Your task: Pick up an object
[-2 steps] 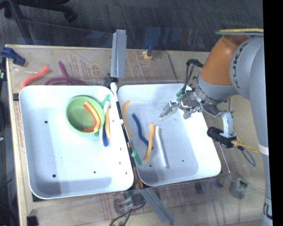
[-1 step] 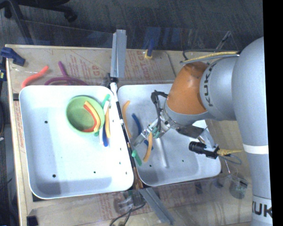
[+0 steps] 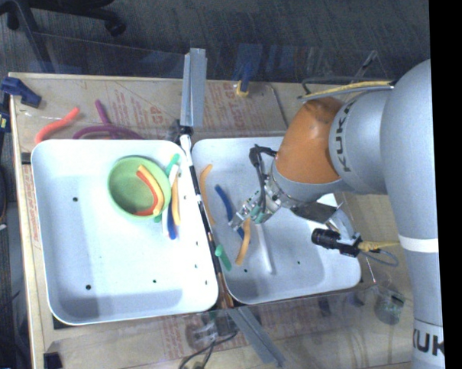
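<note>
The arm (image 3: 366, 136) hides much of the right bin (image 3: 296, 284).

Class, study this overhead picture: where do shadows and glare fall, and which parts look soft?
Camera view: a grey shadow lies along the left bin's near wall; the arm shades the right bin; glare brightens the bench's front edge; the claw looks soft.

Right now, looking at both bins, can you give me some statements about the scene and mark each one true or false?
1. The green bowl sits in the left bin. True.
2. The gripper is over the left bin. False: it is over the right bin.
3. An orange stick lies in the right bin. True.
4. The green bowl holds nothing. False: curved strips, red, orange and yellow, lie in it.
</note>
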